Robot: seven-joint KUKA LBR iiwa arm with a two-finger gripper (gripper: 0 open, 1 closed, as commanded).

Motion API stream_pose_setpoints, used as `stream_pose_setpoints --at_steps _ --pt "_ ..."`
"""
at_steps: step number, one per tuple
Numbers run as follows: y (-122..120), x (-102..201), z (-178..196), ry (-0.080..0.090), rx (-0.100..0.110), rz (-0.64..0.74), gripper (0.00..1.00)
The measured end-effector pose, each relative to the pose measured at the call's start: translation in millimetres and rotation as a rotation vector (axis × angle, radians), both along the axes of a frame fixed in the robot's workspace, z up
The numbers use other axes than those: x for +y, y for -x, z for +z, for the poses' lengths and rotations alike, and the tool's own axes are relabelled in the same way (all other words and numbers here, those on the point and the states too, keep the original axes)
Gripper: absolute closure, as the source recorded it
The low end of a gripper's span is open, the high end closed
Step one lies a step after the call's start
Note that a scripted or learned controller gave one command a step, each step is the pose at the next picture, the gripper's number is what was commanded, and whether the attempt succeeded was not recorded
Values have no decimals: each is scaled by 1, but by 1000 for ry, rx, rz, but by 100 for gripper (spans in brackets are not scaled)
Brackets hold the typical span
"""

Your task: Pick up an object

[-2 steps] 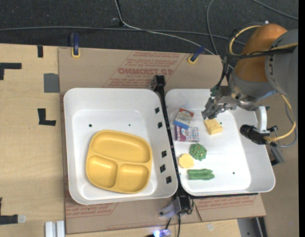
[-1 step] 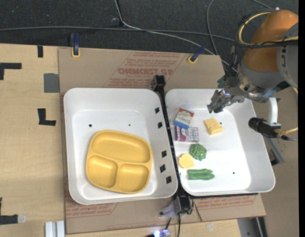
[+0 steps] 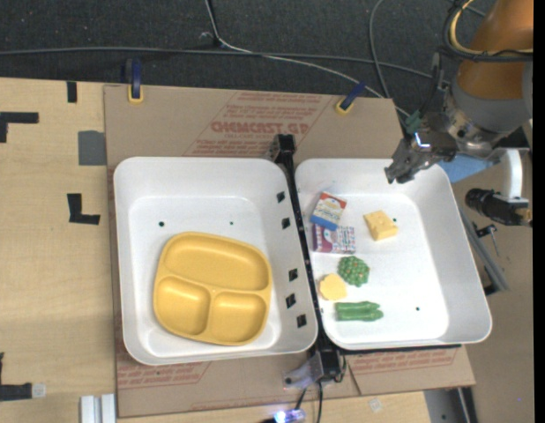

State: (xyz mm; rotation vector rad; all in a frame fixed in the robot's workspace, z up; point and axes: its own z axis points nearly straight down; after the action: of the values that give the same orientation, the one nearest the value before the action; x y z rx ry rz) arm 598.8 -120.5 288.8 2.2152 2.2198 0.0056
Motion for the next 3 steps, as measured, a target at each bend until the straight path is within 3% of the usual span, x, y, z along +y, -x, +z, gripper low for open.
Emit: stream_pose_setpoints --at_steps 3 --pt "-32 154 -33 -2 8 3 100"
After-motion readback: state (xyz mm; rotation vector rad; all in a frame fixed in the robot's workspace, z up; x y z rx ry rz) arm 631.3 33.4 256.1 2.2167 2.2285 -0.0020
